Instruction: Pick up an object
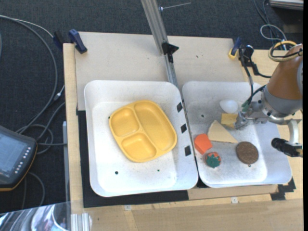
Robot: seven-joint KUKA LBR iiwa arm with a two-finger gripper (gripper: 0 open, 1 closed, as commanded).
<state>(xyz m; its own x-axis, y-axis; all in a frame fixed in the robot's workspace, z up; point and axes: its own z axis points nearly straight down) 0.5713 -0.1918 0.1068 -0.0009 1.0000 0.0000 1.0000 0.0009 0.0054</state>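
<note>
We are hovering the gripper (pixel 240 121) over the right bin (pixel 231 177), at the wedge's (pixel 220 133) 1 o'clock corner, beside the block (pixel 228 119). Jaws' state: cannot tell. Advice: centre on one item, descending squarely.

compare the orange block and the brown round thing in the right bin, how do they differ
The orange block is boxy and bright orange; the brown disc is round, flat and dark brown. The block sits at the right bin's left side beside the divider; the disc lies further right, nearer the gripper. Both rest loose on that bin's floor, ungripped.
</note>
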